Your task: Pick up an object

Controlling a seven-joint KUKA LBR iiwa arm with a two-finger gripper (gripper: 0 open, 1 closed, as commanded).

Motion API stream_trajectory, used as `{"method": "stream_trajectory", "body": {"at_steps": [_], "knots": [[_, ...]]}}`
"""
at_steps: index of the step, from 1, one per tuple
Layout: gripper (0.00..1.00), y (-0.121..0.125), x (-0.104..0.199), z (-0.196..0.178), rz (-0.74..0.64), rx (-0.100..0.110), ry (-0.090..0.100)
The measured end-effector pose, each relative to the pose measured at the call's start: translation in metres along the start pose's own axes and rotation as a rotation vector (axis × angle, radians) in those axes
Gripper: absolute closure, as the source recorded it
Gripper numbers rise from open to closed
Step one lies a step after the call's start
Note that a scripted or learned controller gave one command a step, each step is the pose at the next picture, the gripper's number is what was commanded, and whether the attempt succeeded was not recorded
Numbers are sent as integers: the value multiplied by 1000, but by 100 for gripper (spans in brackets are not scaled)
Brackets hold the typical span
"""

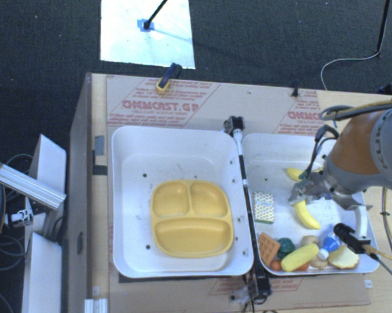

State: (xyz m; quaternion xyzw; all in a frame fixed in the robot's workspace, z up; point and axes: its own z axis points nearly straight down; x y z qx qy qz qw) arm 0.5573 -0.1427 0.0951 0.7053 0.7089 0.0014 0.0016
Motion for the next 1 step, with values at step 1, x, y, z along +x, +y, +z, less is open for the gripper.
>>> {"method": "stream_trajectory", "body": {"at_steps": [1], "knots": [[100,22,79,-90,1,0,1]]}}
